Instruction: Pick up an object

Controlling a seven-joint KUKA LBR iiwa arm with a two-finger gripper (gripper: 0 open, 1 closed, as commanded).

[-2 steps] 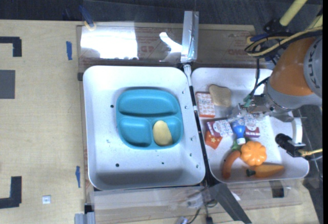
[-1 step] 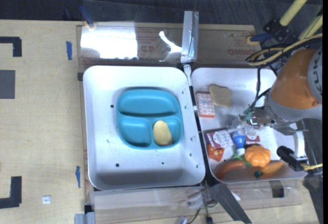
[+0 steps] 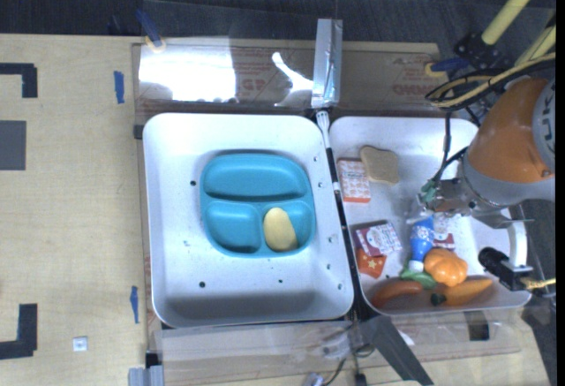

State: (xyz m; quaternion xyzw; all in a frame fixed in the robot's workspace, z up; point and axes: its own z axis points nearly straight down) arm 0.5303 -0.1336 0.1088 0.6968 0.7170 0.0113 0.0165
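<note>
My gripper [image 3: 439,199] hangs over the middle of the right bin [image 3: 402,130], below the arm's orange band. Just under it and slightly left lies a blue and white pouch [image 3: 421,240]. An orange toy pepper [image 3: 445,268] sits in front of that, beside a long orange carrot-like piece [image 3: 472,290] and a brown sausage-like piece [image 3: 397,291] at the bin's front wall. A red packet [image 3: 376,246] lies to the left. Further back are a tan bread slice [image 3: 381,164] and a red and white packet [image 3: 354,181].
The left bin [image 3: 168,199] holds a blue divided tray [image 3: 238,199] with a yellow lemon-like piece [image 3: 280,229] in its lower right compartment. A clear plastic wall [image 3: 229,66] stands behind the bins. Cables [image 3: 477,79] hang at the upper right.
</note>
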